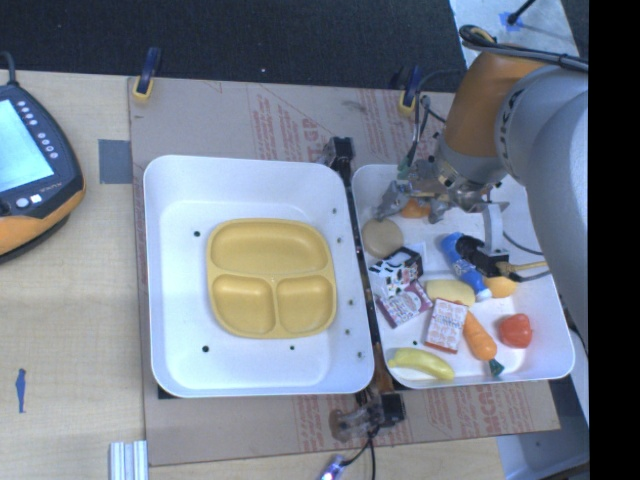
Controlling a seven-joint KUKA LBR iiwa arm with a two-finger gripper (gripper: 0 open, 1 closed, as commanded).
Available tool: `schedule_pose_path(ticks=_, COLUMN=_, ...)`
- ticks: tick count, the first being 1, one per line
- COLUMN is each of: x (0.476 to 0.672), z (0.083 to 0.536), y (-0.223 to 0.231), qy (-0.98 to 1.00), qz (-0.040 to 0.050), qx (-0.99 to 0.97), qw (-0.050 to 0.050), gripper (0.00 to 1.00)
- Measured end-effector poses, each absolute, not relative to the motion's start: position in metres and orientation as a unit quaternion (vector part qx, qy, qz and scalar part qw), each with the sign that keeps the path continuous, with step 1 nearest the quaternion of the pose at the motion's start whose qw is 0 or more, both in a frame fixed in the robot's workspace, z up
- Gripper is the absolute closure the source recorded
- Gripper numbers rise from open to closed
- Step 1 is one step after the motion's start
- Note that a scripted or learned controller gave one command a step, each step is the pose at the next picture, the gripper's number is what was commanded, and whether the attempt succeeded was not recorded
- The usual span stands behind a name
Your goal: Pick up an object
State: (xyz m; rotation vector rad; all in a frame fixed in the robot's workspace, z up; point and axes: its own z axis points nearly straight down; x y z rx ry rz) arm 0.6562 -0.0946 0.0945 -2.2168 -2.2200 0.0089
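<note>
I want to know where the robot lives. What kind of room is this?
Probably a robot lab: a workbench with two white bins, a clamped board, a control pad, and toy food like a banana.

Overhead light fell bright and even; the white bins (160,268) glared nearly washed out, with thin soft shadows along their rims. The arm (540,128) looked slightly blurred, perhaps out of focus, and the picture was grainy.

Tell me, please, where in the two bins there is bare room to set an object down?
The left bin has bare white floor all round the yellow divided tray, widest along its left wall. The right bin is crowded: banana, carrot and tomato lie close, with the gripper at its far end.
</note>
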Motion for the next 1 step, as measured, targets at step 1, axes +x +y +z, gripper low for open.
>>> schedule_pose_path(ticks=1, x=0.6562, z=0.0943, y=-0.0967, qy=-0.707, qz=0.0023, qx=-0.707, qw=0.002, gripper=0.0)
